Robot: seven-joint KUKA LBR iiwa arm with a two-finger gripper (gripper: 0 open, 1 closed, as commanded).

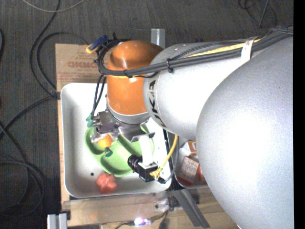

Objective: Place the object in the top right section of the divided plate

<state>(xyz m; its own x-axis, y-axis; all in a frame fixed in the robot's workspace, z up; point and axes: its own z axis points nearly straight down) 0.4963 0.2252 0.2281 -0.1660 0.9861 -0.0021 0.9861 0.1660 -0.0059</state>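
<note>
Plate [114, 162], green and divided, is lying in the left white bin [76, 128], and everything else is being placed from it. The grey arm [224, 109], with its orange band [126, 80], is reaching in from the right and covering the plate's upper and right parts, so which section is which cannot be read with certainty. The gripper [106, 133] is hanging over the plate's upper left part, its metal wrist block sitting just above the rim there. A small orange object [104, 140] is showing right at the gripper's tip, over the plate's upper left portion; it is looking roundish from this angle, so its long axis and the way it is pointing cannot be told. Whether it is resting on the plate or being gripped cannot be told either, and the state of the jaws is hidden by the wrist. A small dark green piece [108, 152] is lying on the plate just below the orange object. A pink, lumpy object [106, 182] is lying on the bin floor just below the plate's lower left edge, close to it. To the right of the plate, partly under the arm, a reddish-brown packet [189, 168] is lying in the neighbouring bin.
</note>
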